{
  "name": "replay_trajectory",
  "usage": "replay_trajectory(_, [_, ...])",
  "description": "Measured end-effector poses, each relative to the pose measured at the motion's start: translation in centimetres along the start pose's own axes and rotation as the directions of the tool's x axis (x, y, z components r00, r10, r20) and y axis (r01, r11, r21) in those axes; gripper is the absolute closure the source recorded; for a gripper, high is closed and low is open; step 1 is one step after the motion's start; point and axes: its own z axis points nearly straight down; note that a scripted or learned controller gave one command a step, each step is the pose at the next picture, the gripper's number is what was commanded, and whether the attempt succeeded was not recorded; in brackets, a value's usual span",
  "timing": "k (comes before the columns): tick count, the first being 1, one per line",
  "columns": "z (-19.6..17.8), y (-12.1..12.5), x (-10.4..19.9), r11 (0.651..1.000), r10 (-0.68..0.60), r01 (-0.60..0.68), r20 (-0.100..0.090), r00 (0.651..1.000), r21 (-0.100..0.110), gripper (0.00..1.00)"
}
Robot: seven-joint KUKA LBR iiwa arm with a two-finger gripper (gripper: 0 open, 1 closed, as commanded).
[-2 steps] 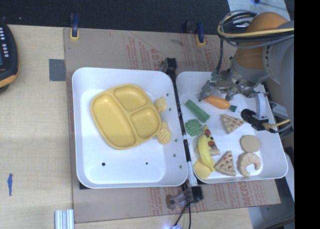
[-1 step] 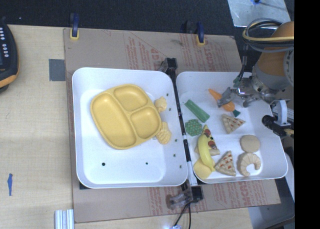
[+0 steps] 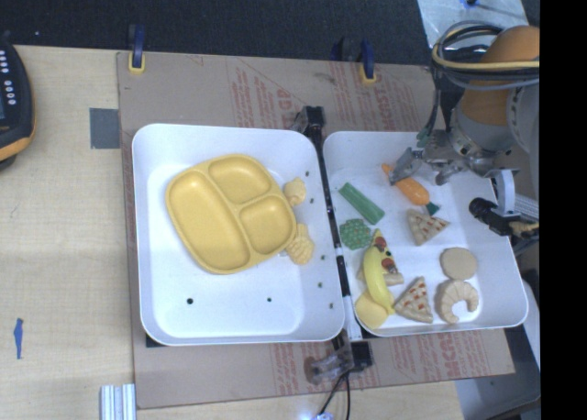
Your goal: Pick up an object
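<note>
My gripper [image 3: 427, 167] hangs over the back of the right bin [image 3: 514, 313], its fingers spread open. Just in front of it and below lies an orange carrot-like piece [image 3: 414, 191], with nothing visibly gripped between the fingers. Further toy foods lie in this bin: a green stick [image 3: 360, 203], a green knobbly piece [image 3: 355, 232], a banana [image 3: 371, 270], two pizza wedges [image 3: 426, 226] [image 3: 414, 300], a round biscuit [image 3: 458, 262] and a croissant [image 3: 458, 300].
The left bin [image 3: 229, 322] holds a yellow divided plate [image 3: 229, 212] with two small tan pieces [image 3: 294, 192] [image 3: 300, 244] at its right side. A black cable part [image 3: 491, 215] of the arm overhangs the right bin's right rim.
</note>
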Motion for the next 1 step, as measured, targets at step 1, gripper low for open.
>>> replay_trajectory(1, [-1.12, -0.03, -0.12, 1.0, -0.003, 0.003, 0.002, 1.0, 0.002, 1.0])
